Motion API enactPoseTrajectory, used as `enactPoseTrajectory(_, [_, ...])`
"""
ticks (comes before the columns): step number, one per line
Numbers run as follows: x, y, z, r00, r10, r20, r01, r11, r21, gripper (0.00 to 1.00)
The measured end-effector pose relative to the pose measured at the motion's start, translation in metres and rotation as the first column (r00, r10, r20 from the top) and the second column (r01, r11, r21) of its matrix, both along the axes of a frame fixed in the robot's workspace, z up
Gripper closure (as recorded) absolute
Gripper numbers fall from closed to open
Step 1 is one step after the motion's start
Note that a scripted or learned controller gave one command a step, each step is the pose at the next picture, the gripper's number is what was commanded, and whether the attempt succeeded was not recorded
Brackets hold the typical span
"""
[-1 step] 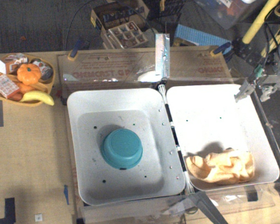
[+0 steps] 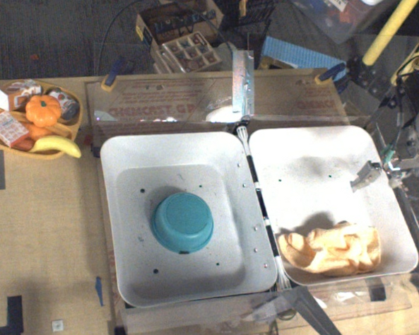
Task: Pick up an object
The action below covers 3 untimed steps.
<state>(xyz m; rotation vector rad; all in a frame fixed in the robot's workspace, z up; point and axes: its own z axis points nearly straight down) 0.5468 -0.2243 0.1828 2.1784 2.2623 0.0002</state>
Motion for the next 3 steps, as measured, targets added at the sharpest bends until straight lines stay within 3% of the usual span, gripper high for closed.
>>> enactPoseTrajectory(1, [0.009, 0.008, -0.056, 0.979, -0.206, 0.002, 0.206, 0.979, 0.001, 0.0])
enactPoseTrajectory(2, [-0.037, 0.048, -0.093, 0.984, 0.176, 0.0, -0.176, 0.984, 0.001, 0.0])
enactPoseTrajectory(3, [0.011, 0.105, -0.076, 0.943, 0.332, 0.004, -0.332, 0.943, -0.002, 0.0])
